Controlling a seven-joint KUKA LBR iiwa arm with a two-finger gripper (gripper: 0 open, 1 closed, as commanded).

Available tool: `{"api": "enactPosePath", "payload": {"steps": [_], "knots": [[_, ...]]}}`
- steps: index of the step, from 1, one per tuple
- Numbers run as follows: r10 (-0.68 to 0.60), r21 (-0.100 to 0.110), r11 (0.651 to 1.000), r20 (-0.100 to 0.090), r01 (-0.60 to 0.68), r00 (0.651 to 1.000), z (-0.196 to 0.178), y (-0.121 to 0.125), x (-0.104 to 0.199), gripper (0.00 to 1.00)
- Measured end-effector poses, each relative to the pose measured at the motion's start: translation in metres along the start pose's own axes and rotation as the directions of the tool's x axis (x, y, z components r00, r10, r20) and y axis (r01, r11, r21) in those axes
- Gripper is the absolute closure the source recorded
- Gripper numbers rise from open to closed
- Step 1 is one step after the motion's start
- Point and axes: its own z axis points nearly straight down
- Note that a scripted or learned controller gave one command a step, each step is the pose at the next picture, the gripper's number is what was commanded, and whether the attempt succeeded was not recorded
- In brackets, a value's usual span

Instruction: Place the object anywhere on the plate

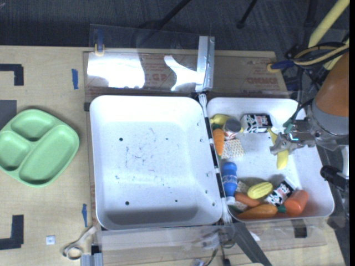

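- Gripper (284,140) low over right shallow white bin (316,209), near its right wall; grey arm with orange band (335,93) entering from right.
- Grip state: cannot tell, too small and blurred to resolve.
- Yellow banana-shaped toy (282,158) just below gripper, seemingly touching it; unclear whether actually gripped.
- Green three-compartment plastic plate (37,147) on wooden bench (44,215) at far left, well apart from both bins and from gripper.
- Left shallow white bin (148,159) between plate and right bin, sharing a wall with the right one.
- Right bin contents, top: black-and-white cow-print carton (256,122), small yellow item (219,119), orange carrot-shaped toy (218,142) along left wall, mesh-textured pale piece (233,147) beside it.
- Right bin contents, bottom: blue-capped small bottle (228,176), yellow lemon-shaped toy (259,190), second black-and-white carton (283,192), red-orange round toy (296,201), long orange carrot toy (256,211) against front wall.
- Clear plastic panel (147,65) standing behind left bin.
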Motion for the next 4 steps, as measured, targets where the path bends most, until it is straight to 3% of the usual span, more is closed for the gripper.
{"api": "enactPosePath", "payload": {"steps": [1,2,3,4], "knots": [[0.000,0.000,1.000,0.000,0.000,1.000,0.000,0.000,0.000,0.00],[0.054,-0.004,0.999,0.000,-0.054,0.999,0.074,-0.046,0.039,0.00],[0.058,-0.004,0.998,0.001,-0.058,0.998,0.066,-0.046,0.038,1.00],[0.059,-0.005,0.998,0.001,-0.059,0.998,0.056,-0.045,0.037,1.00]]}}
